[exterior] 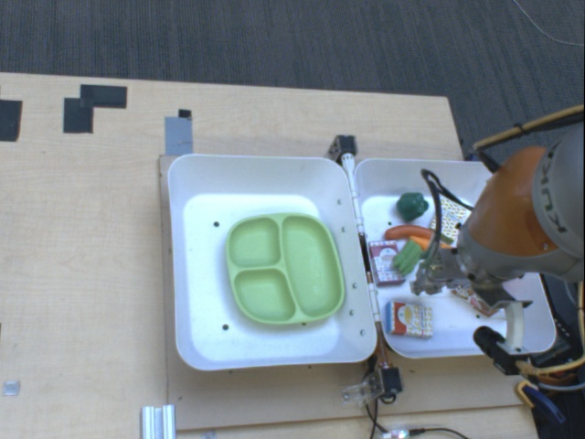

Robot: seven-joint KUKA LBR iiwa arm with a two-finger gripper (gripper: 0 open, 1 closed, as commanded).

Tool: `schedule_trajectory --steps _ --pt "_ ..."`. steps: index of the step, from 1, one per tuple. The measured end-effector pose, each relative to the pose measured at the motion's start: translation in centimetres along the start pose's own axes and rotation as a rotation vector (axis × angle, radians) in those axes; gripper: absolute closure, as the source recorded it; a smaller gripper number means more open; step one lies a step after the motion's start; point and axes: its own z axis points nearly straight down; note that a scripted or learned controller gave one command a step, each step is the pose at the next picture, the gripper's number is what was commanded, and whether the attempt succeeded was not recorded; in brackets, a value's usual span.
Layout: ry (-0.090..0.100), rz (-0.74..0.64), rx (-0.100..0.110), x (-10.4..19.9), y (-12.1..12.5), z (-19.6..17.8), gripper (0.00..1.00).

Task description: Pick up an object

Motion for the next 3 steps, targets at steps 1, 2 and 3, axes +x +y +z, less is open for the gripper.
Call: schedule_trajectory --steps 1,2,3 --pt "0.0 0.001 0.0 0.0 0.0 0.0 0.0" --pt "-0.001 0.005 0.004 0.3 -0.4 3.1 0.0" --pt "-0.001 0.003 -0.001 0.4 -0.2 1.9 1.0"
